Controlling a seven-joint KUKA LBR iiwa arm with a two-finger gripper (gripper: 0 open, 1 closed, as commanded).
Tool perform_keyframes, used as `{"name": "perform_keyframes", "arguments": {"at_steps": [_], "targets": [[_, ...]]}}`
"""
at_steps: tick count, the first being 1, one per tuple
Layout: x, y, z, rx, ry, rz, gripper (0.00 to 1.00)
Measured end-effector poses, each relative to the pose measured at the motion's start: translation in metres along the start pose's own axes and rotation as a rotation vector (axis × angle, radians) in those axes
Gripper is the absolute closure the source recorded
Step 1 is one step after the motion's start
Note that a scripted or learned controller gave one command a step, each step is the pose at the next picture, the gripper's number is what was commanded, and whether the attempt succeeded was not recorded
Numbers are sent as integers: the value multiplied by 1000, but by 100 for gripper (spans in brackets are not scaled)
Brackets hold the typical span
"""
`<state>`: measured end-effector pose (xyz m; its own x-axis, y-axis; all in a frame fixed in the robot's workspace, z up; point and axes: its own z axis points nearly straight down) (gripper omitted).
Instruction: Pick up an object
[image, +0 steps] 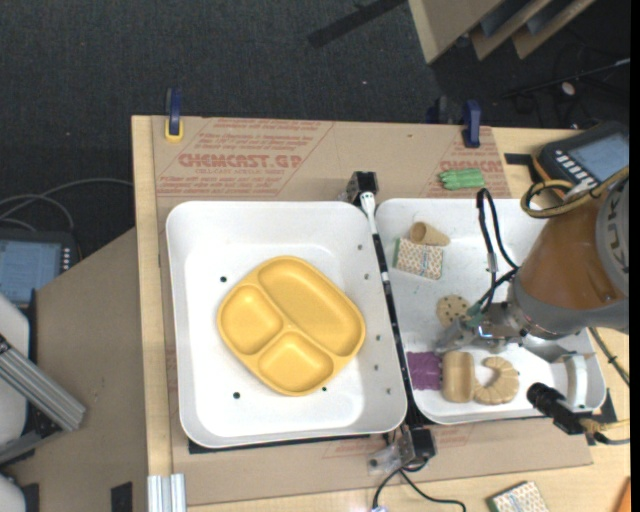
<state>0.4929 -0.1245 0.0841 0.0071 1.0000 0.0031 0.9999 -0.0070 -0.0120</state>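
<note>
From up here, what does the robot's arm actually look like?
The arm is a thick, rounded tube: a broad orange band sits above a grey wrist. Black cables loop beside it over the right bin. At its tip, the gripper is a small cluster of dark grey metal parts; finer markings are too blurred to read.

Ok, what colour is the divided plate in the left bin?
Yellow: the divided plate shows plainly in the camera view.
</note>
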Motion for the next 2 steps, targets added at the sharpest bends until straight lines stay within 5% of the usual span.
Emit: {"name": "perform_keyframes", "arguments": {"at_steps": [1, 2], "targets": [[1, 7, -11, -15, -6, -4, 100], [58, 12, -106, -22, -3, -14, 100]]}}
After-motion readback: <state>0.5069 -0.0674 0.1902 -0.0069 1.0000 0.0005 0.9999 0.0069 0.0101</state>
